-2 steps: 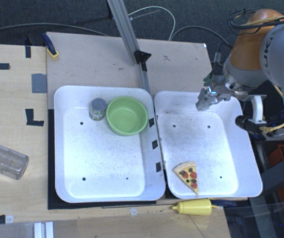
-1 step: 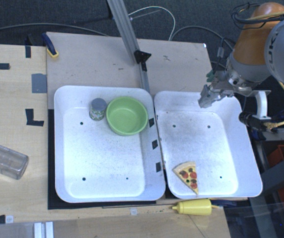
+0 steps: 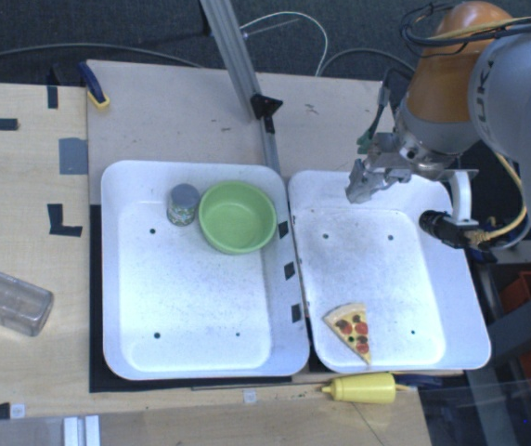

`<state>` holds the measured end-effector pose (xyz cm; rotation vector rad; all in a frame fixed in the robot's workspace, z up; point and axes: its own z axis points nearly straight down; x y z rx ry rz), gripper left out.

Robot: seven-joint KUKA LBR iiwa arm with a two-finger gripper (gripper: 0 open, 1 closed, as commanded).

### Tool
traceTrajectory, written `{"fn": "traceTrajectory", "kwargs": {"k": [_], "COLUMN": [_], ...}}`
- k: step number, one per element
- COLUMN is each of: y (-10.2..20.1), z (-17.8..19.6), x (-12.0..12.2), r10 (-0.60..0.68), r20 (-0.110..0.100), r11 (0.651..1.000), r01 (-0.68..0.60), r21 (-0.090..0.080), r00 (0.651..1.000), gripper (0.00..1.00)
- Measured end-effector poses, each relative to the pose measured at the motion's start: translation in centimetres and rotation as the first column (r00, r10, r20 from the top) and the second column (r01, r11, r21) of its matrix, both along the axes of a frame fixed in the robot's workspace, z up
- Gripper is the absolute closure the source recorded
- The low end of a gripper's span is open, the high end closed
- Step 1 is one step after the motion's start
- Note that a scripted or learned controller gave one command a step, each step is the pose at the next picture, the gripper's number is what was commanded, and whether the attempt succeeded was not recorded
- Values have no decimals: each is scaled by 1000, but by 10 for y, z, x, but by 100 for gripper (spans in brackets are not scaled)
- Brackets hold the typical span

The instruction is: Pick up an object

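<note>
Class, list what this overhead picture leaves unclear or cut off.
- Gripper: blurred in the camera view, so open or shut is unclear.
- Small can: label too small to read.
- Arm: cut off by the right edge.
- Clear plastic container: cut off by the left edge.

A round light-green plastic bowl sits upright near the top of the left bin, centre-left of the frame. A small grey-topped can stands upright just beside it on its left. A flat triangular toy pizza slice lies at lower centre-right.
</note>
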<state>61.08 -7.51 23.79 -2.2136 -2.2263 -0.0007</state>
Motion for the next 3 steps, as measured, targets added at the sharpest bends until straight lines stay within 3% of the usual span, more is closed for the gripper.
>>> {"fn": "traceTrajectory", "kwargs": {"k": [1,3], "y": [52,160], "z": [-2,-22], "x": [9,-6], "r10": [1,1], "r20": [0,-3], "r11": [1000,1000], "r01": [-1,-1], "r21": [0,-1], "r00": [1000,1000], "gripper": [100,100]}}
